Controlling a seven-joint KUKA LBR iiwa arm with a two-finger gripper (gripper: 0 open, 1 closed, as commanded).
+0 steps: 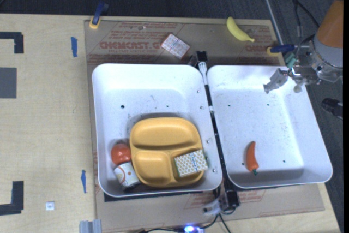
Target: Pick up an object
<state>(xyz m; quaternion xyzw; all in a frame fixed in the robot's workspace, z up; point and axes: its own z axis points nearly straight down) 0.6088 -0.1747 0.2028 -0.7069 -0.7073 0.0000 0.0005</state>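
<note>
While nothing is lifted yet, I judge the task to be at its start: every object lies in a bin or on the bench, and none is between the fingers.

Going from the left, the left bin (103, 117) carries a yellow divided tray (163, 142) against its front edge, with a small patterned packet (191, 163) lying in the tray's front right compartment. Just beside the tray, at the front left corner of this bin, I see a red-orange round object (120, 153) and a small white cup-like thing (126, 174) touching it.

The right bin (305, 144) carries one object, an orange-red chili pepper (251, 157), near its front edge and a little left of the middle. Its long axis runs nearly from back to front of the bin, only slightly tilted, and its green stem end points to the front edge. I would take it as the easiest target, because it lies free.

The gripper (283, 80) hangs over the back right corner of the right bin, well apart from the pepper. I see one grey finger and a second part beside it with a gap between, so I read it as spread apart and gripping nothing.

What is left: the approach, the descent, the closing and the lift.
</note>
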